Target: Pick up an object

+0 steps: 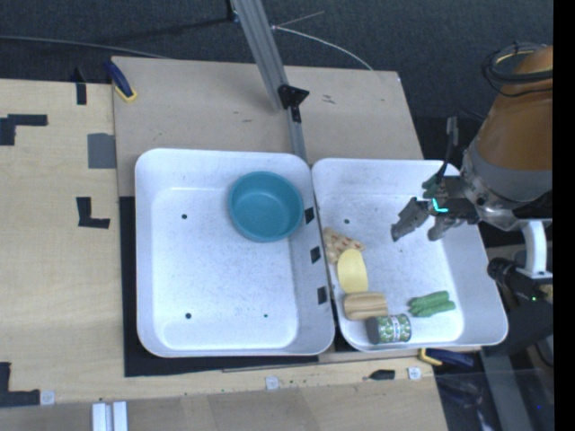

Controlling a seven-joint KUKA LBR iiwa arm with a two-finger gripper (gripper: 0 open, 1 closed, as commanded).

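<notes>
Gripper (420,226), fingers apart and empty, hovers at right of frame; below it lie green pods (430,304) and a yellow piece (352,270).

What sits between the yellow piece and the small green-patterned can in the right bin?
In the camera view, a tan wooden block lies between the yellow piece and the can, touching or nearly touching both, along the right bin's left side.

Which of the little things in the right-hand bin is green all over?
The green pod-shaped piece near the bin's right wall; the others are yellow, tan, or a green-and-silver can.
</notes>
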